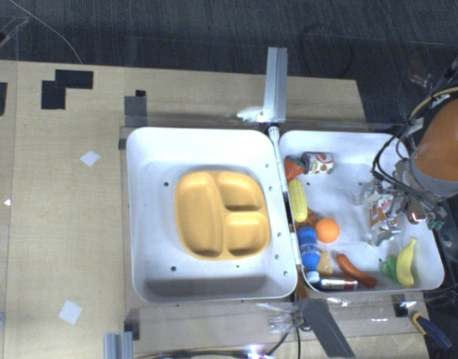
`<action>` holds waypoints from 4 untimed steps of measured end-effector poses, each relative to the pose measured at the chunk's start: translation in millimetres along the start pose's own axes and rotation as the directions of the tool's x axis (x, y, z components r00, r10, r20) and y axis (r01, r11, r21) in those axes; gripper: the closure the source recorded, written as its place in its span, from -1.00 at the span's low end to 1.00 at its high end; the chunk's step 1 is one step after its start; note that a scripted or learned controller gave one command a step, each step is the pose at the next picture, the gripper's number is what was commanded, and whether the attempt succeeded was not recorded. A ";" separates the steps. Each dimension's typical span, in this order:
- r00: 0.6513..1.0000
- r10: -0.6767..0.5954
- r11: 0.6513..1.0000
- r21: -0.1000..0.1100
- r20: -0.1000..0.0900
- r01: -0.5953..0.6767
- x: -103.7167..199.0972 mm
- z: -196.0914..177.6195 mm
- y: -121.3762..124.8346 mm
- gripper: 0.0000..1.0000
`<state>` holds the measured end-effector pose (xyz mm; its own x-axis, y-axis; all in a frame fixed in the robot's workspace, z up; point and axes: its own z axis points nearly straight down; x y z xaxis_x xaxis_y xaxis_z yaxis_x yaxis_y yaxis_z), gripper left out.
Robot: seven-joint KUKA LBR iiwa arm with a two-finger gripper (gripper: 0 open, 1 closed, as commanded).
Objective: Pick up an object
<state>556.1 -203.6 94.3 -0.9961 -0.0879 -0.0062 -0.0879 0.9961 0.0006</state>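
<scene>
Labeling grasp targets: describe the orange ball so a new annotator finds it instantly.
Start at the right bin, the one crowded with toy food. Go to its left half, just right of the corn cob lying along the divider. The orange ball sits there above the sausage: the only plain round orange item among long or blue neighbours.

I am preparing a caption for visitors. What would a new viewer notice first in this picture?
First, the large yellow divided tray lying alone in the left bin. Next, the bright toy foods along the right bin's left and near sides, such as an orange ball and a banana, with the gripper lowered among them.
</scene>
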 end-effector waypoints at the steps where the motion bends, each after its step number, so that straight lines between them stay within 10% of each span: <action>1: 0.932 0.364 0.932 0.002 0.011 -0.364 40.0 4.8 23.0 -1.00; 2: 0.976 0.217 0.976 0.004 0.006 -0.217 20.9 5.2 17.7 -1.00; 3: 0.901 0.434 0.901 0.002 -0.002 -0.434 66.2 -4.3 18.0 -1.00; 4: 0.866 0.500 0.866 -0.001 0.014 -0.500 55.8 4.1 83.3 -1.00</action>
<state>493.3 -125.5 89.9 -0.9063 0.4222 -0.0191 0.4222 0.9065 0.0043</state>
